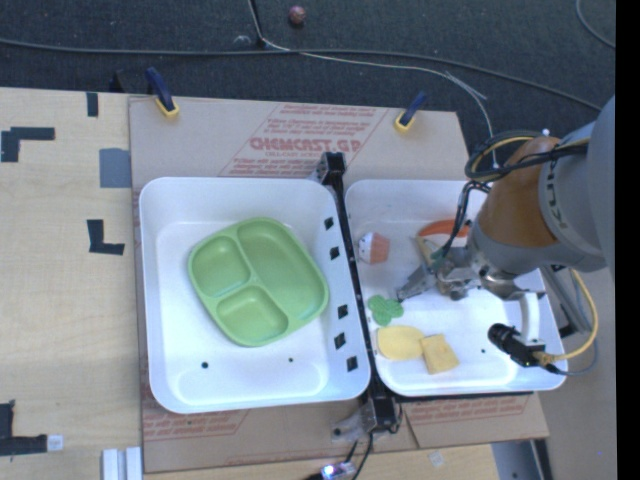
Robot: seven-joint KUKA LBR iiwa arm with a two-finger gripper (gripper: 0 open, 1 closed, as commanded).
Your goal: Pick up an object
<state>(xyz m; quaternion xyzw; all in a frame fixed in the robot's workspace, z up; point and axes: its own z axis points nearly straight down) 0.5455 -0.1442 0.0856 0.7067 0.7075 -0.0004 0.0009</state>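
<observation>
My gripper [424, 276] reaches in from the right and hangs low over the middle of the right bin [400, 200]. Around it lie several small objects. A small orange and white piece [373, 248] sits to its left near the divider. A green leafy piece [385, 309] lies just below and left of the gripper tip. Nearer the front wall rest a yellow rounded piece [400, 343] and a tan block [438, 354]. An orange-red piece [438, 230] shows partly behind the wrist. I see nothing held.
The left bin [165, 268] holds a light green divided plate [258, 280]. A black divider with clips [345, 278] runs between the bins. The arm's grey and orange body [535, 208] covers the right bin's right side, with cables [540, 353] hanging near its front corner.
</observation>
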